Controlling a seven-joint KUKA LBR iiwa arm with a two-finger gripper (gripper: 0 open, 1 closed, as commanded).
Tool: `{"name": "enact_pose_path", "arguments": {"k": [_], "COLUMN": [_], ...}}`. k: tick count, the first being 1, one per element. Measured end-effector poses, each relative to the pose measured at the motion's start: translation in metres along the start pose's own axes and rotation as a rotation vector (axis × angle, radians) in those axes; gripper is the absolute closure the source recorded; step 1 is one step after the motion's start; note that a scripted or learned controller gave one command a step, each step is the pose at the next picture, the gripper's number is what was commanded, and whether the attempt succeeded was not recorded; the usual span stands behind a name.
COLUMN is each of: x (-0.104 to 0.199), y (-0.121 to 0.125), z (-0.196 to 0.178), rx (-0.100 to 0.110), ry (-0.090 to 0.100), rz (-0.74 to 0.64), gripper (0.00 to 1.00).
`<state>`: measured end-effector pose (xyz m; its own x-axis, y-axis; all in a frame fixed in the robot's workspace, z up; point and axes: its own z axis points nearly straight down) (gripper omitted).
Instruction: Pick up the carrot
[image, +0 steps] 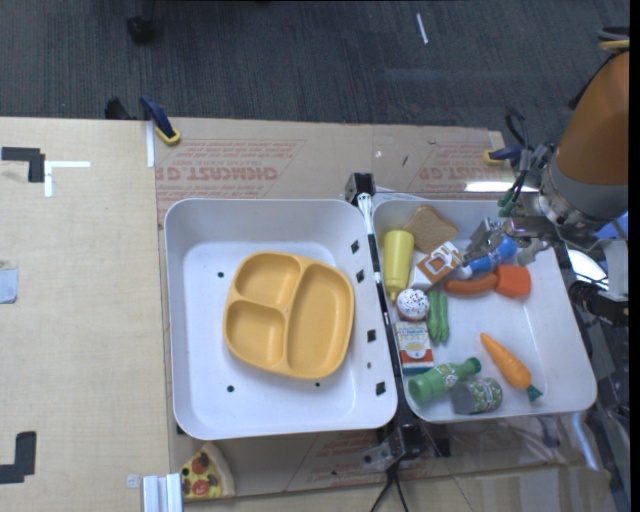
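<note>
Claw (487, 243) hovers over the right bin's (570, 330) far end, grip state unclear.
Carrot (506, 361) lies apart, nearer, beside 1 green bottle (443, 379).

A dark grey carpet floor (300, 50) is lying behind the table (80, 300). The light wood table is sitting under brown cardboard (260, 170). Black tape marks (25, 160) are sticking on it.
</note>
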<state>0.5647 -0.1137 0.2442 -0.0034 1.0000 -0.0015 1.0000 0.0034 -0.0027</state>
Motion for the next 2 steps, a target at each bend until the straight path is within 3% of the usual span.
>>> {"name": "enact_pose_path", "arguments": {"k": [1,2], "x": [-0.021,-0.018], "y": [-0.052,-0.086], "z": [0.115,0.155], "rx": [0.001,0.000], "ry": [0.002,0.003], "rz": [0.056,0.005], "gripper": [0.00,0.00]}}
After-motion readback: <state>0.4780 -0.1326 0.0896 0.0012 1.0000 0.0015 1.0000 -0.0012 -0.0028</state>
